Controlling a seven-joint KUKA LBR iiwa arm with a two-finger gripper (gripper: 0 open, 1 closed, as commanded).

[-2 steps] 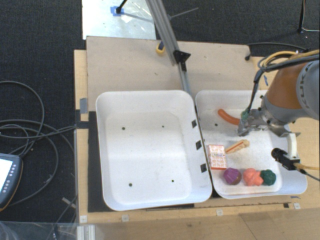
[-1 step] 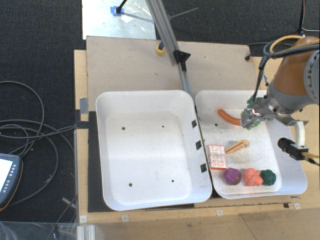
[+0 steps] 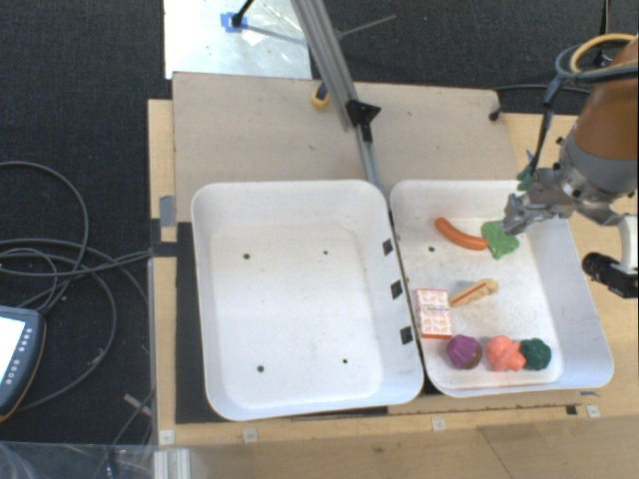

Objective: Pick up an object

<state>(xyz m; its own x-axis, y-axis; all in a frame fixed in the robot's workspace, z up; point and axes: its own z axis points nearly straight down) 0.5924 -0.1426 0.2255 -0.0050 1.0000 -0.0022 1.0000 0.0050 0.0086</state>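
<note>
My gripper [image 3: 515,218] hangs over the far right part of the right bin [image 3: 584,317]. A green leafy toy [image 3: 500,240] sits right at its tip and touches it. Whether the toy is gripped is hidden by the gripper body. Just left of the green toy lies an orange sausage [image 3: 459,234]. Nearer the front are a tan stick-shaped toy [image 3: 474,291] and a small pink and white box [image 3: 432,313]. Along the bin's front wall stand a purple toy [image 3: 462,351], an orange-red toy [image 3: 502,353] and a dark green toy [image 3: 536,352].
The left bin [image 3: 215,267] adjoins the right one, with black clips [image 3: 396,289] along the shared rims. A grey pole [image 3: 329,48] slants in from the top to the bins' far junction. Cables [image 3: 60,267] and a pendant [image 3: 15,352] lie on the floor at left.
</note>
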